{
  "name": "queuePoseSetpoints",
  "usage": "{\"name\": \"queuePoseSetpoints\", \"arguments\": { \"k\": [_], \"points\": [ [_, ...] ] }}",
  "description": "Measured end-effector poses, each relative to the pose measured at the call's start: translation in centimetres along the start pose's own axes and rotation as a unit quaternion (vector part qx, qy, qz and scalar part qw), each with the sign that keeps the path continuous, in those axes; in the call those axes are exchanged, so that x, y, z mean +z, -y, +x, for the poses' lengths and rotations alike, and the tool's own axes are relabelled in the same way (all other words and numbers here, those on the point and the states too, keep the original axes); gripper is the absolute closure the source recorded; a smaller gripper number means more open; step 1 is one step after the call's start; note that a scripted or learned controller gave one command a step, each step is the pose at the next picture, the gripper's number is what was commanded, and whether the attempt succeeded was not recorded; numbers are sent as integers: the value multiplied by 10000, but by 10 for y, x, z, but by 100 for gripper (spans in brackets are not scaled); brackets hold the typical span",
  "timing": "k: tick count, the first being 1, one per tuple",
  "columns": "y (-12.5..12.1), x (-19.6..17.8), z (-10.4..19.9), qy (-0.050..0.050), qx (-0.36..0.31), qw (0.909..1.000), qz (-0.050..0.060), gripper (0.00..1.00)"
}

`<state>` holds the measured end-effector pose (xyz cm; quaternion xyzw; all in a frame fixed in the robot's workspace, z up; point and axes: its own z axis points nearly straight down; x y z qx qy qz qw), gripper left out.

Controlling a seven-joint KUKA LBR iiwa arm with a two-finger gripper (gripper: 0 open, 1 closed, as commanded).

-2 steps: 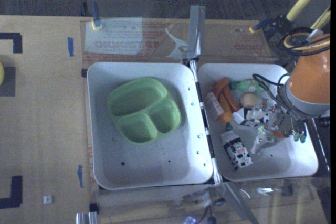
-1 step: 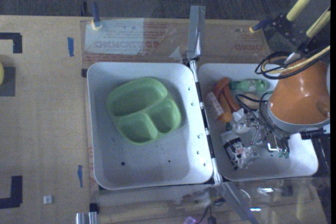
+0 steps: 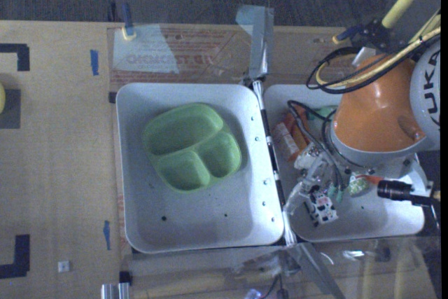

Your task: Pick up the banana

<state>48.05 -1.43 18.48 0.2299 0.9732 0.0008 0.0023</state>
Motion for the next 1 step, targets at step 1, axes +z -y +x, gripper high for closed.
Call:
{"name": "queuePoseSetpoints", "arguments": {
  "k": [1],
  "points": [
    [-26, 0, 13, -7, -2285, 9735, -4, 0]
  ]
}}
